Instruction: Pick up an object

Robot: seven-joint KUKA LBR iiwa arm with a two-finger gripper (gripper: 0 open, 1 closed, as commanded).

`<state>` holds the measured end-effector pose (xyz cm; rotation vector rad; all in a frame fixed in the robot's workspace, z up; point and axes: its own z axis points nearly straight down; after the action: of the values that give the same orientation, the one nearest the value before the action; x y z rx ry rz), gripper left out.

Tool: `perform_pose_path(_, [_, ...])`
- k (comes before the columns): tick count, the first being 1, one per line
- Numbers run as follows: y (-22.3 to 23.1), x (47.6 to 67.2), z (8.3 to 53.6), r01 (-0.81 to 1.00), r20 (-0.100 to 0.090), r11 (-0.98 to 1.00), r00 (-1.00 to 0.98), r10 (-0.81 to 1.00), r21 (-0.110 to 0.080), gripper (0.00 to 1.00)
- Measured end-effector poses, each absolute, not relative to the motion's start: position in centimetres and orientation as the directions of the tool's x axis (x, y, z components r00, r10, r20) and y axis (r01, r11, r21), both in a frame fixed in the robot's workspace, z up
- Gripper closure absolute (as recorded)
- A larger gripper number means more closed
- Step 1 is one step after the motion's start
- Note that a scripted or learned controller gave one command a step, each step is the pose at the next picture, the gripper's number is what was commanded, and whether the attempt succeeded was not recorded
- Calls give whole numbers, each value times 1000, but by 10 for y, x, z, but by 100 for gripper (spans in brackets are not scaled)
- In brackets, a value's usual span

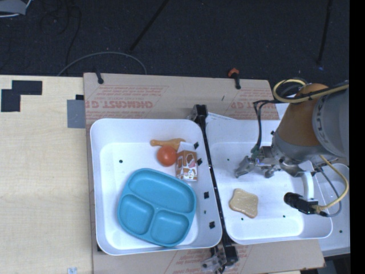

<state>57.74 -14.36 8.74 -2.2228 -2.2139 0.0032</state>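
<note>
Pincer above toast slice.

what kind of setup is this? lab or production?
Likely a robotics lab pick-test bench: two shallow white plastic bins on taped cardboard sheet, toy items like a blue divided plastic plate and tan bread-slice toy, loose cables on dark floor.

Even light is falling from above, leaving the bins bright. Shadows are staying faint; detail is looking slightly soft.
</note>
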Motion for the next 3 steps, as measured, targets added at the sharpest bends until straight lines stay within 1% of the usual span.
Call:
perform_pose_path(1, [-145,577,98,1000,2,-8,8,1000,-6,100])
perform_pose_path(2, [-143,568,147,1000,0,-7,7,1000,2,100])
perform_pose_path(3, [-146,574,191,1000,-1,2,-2,1000,2,100])
